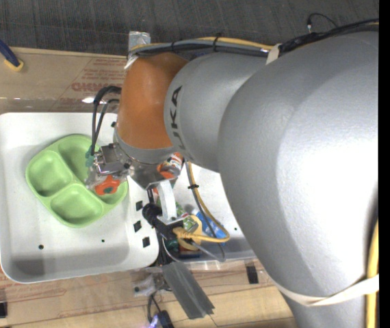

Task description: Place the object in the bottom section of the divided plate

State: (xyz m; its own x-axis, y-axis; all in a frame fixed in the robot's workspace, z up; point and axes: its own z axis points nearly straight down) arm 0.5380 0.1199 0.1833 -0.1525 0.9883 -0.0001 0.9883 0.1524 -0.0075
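Now | arm (263, 115) reaches in over the bin (17, 203) | jaws (106, 176) sit at the right edge of the green plate (61, 180) | orange object (106, 188) shows right at the jaws, over the plate's right rim | cannot tell whether the jaws are open, closed or gripping it

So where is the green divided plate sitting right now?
The green divided plate lies in the left white bin, toward its upper middle, with the gripper at the plate's right edge.
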